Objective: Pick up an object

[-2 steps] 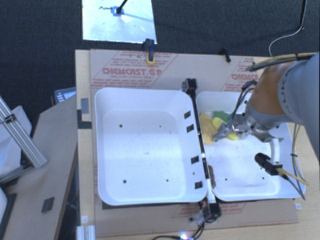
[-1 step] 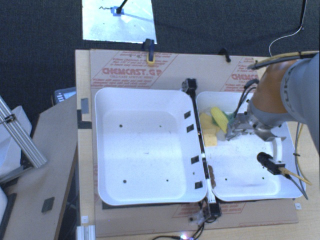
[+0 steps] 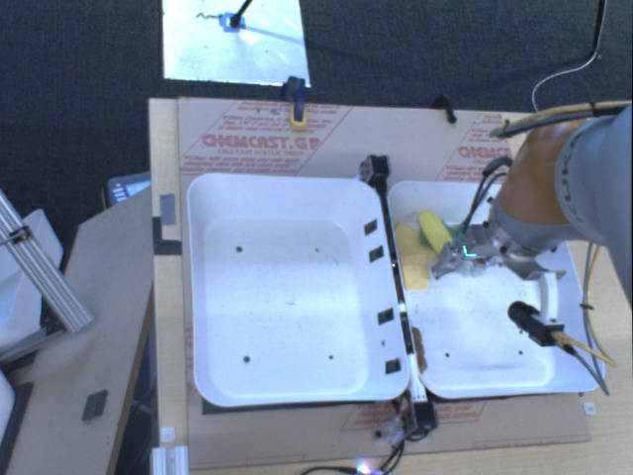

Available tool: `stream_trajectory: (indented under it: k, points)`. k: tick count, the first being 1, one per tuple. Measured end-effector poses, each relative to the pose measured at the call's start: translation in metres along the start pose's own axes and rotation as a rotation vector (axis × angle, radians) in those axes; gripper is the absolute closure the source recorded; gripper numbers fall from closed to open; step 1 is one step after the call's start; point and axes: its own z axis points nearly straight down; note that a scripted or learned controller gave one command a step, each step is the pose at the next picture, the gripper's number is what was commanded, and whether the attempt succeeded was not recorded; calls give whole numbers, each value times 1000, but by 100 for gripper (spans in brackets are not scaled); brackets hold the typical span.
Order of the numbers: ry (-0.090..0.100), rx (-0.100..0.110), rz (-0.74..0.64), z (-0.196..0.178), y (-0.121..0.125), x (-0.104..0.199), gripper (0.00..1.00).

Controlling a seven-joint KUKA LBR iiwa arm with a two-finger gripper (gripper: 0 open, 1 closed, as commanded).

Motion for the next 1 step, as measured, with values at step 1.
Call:
stream_trajectory:
  k: [1]
  points:
    - [-1, -1, 3, 10, 33, -33, 0]
